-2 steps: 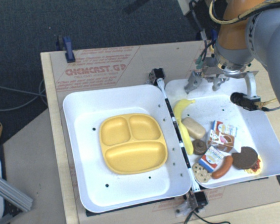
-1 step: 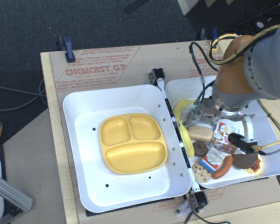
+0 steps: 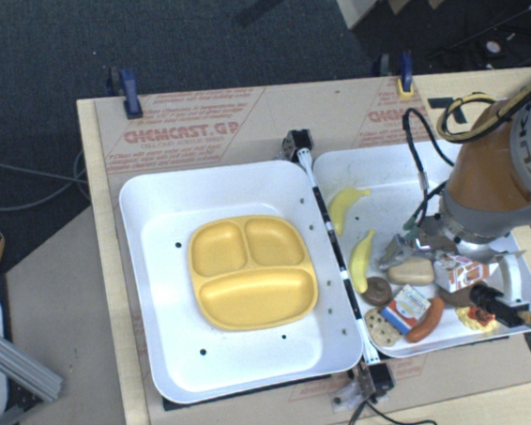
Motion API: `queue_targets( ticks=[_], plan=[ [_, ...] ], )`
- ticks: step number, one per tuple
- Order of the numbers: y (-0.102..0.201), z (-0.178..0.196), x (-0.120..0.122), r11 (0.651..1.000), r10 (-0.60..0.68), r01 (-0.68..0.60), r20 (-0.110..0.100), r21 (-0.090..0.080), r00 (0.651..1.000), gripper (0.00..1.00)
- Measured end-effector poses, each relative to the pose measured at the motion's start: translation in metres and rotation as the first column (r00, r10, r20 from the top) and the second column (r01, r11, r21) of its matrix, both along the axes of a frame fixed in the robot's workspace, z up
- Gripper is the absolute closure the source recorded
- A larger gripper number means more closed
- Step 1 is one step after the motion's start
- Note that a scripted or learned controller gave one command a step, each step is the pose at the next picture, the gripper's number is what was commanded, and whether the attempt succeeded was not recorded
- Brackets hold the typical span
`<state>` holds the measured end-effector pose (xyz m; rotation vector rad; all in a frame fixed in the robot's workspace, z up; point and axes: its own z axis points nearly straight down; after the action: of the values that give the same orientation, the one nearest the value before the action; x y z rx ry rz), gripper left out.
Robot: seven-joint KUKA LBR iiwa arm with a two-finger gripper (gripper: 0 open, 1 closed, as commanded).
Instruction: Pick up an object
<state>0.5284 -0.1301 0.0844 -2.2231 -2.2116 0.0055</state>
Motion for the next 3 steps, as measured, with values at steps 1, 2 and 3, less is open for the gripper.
queue_targets(
  ticks=[1, 2, 3],
  plan=[
    [-0.068, 0.02, 0.077, 1.0, 0.005, -0.005, 0.016, -0.007, 1.0, 0.0],
    [-0.08, 0.005, 0.033, 1.0, 0.015, -0.015, 0.014, 0.022, 1.0, 0.0],
    [-0.078, -0.001, 0.12, 0.999, 0.017, -0.017, -0.004, 0.03, 1.0, 0.0]
  ],
)
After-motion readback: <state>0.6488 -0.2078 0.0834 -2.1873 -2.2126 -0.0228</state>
